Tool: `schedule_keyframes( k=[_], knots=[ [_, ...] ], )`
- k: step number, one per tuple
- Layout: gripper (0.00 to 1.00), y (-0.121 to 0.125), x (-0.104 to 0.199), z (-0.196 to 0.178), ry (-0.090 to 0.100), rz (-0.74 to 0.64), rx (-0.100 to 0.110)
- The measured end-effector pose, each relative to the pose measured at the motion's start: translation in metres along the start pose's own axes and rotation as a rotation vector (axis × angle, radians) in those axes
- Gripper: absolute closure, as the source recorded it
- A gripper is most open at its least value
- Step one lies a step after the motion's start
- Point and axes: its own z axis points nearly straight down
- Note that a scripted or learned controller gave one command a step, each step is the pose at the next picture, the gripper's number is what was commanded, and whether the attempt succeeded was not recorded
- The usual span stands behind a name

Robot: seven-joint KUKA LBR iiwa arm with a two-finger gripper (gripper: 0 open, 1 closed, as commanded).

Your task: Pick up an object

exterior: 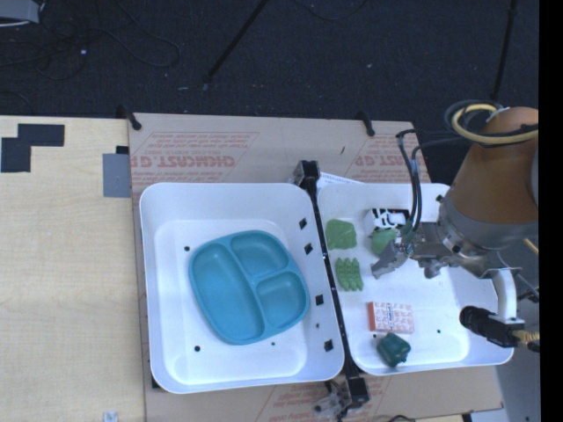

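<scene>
Hovering gripper [387, 260] low in right bin [440, 345], near its back edge, beside green block [383, 240]; finger state impossible to tell. Needing centring over block before descending.

Arm [493, 183] cut off at right edge; green object [382, 239] partly hidden behind gripper [387, 262], perhaps held.

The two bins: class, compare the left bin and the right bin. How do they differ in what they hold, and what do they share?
The left bin holds one large blue divided plate; the right bin holds several small items, among them two green pieces, a red-and-white packet and a dark teal lump. The claw hangs over the right bin, not the left bin. Both are shallow, white and sit side by side.
</scene>
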Motion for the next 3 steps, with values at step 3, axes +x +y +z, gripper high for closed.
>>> schedule_keyframes(
  k=[3],
  knots=[
    [0.00, 0.013, -0.001, 0.141, 0.000, 0.000, 0.001]
  ],
)
